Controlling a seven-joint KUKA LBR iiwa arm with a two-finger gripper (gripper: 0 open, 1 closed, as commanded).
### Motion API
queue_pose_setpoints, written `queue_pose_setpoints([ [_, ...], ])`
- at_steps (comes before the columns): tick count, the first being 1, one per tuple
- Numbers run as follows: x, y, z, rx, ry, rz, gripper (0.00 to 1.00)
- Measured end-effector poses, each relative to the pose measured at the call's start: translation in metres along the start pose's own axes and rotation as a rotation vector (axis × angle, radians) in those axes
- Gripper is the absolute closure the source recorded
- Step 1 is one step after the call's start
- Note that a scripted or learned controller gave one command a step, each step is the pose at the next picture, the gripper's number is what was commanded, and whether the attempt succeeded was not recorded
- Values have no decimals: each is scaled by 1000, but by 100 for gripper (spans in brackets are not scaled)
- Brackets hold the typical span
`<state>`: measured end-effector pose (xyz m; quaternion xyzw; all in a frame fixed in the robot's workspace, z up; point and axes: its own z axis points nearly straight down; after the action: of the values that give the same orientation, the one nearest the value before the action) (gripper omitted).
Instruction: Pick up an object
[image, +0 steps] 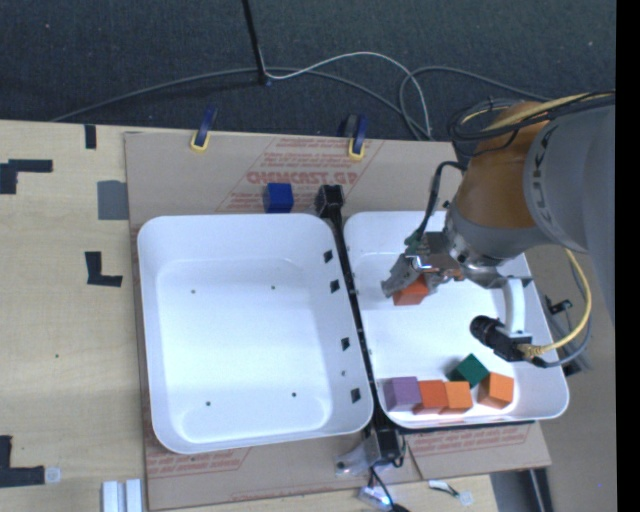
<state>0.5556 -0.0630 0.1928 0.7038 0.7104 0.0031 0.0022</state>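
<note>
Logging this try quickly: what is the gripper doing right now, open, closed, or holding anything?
Gripper: closed on the small orange-red block, above the floor of the shallow white right bin.

Gripper grips an orange block over the right bin

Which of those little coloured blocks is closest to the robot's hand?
The orange-red block, alone in the upper part of the right bin, right at the hand. The purple, orange and green ones cluster along that bin's near edge.
</note>
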Motion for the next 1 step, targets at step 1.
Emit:
queue_pose_setpoints([
  [1,54,-4,-40,5,0,4,100],
])
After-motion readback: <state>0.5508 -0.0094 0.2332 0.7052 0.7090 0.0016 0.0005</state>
